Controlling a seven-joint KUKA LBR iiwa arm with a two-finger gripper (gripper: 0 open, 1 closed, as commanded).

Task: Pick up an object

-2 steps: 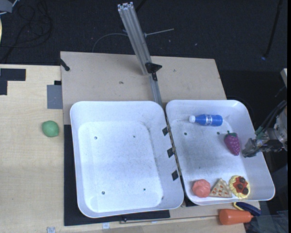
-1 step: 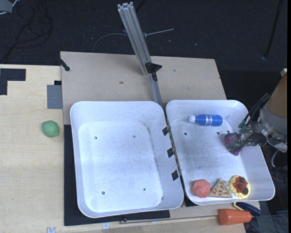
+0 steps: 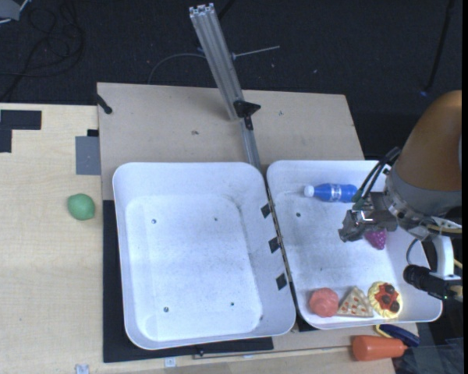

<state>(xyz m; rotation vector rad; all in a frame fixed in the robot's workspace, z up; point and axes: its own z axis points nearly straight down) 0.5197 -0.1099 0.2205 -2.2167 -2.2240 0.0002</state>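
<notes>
Bottle (image 3: 332, 192) on its side, long axis left-right, white cap leftward.

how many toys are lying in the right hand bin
5. Blue bottle near the far wall; purple piece beside the tool; red ball, pizza slice and round tart along the near wall. The arm may hide others.

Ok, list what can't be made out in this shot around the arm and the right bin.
- Hand, camera view: too small and dark to read its grip.
- Purple object: partly covered by the hand, shape unclear.
- Orange object below the right bin: cut off by the bottom edge.
- Blue bottle: label too small to read.
</notes>
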